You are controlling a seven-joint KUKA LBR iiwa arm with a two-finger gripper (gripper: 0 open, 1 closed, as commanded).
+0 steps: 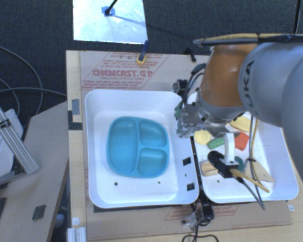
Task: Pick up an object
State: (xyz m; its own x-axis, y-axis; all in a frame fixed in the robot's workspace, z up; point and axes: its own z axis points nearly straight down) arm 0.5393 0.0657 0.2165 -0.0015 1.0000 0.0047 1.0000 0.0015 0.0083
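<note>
The tool (186, 127) hung over the right bin's (288, 185) left edge; its grip could not be told. Just right lay a yellow piece (203, 136), green block (216, 141) and orange block (241, 140). A blue divided plate (138, 146) sat in the left bin (98, 110).

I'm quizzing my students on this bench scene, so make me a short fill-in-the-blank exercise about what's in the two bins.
1. The blue divided plate lies in the ____ bin.
2. The plate has ____ compartments.
3. The arm's wrist band is coloured ____.
4. The small items, including a green block, lie in the ____ bin.

Missing words: left; three; orange; right
</note>
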